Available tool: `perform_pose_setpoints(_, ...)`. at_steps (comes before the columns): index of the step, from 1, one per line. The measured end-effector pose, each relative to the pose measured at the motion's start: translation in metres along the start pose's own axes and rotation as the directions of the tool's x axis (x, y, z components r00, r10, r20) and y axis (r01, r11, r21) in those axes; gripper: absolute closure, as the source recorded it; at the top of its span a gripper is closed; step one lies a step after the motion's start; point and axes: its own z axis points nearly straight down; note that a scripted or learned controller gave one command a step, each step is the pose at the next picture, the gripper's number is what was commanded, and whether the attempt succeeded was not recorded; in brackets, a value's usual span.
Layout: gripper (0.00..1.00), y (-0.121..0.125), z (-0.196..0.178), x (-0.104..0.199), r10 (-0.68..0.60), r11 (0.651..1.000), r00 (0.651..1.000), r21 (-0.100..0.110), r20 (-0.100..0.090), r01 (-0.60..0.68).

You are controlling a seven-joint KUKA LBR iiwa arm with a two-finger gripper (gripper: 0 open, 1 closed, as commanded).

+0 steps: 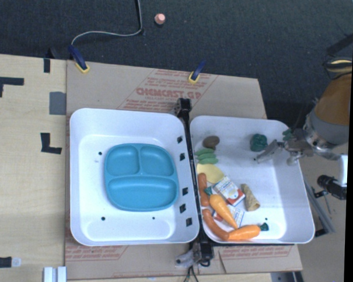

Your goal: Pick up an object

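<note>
Camera view: pincer beside green object

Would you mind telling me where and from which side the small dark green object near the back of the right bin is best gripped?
Grip the dark green object across its rounded body, coming straight down from above. It sits alone on bare bin floor, apart from the brown lump and the pile of carrots, so fingers have room on either side. The gripper is close on its right. Its compact shape likely suits a simple pinch.
</note>
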Motion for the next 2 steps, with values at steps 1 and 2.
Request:
perform_pose_setpoints(1, 0.00, 0.046, 0.048, -0.001, 0.000, 1.000, 1.000, 0.001, 0.000, 0.000)
perform_pose_setpoints(2, 0.00, 0.087, 0.081, 0.002, -0.001, 1.000, 1.000, 0.006, -0.007, 0.001)
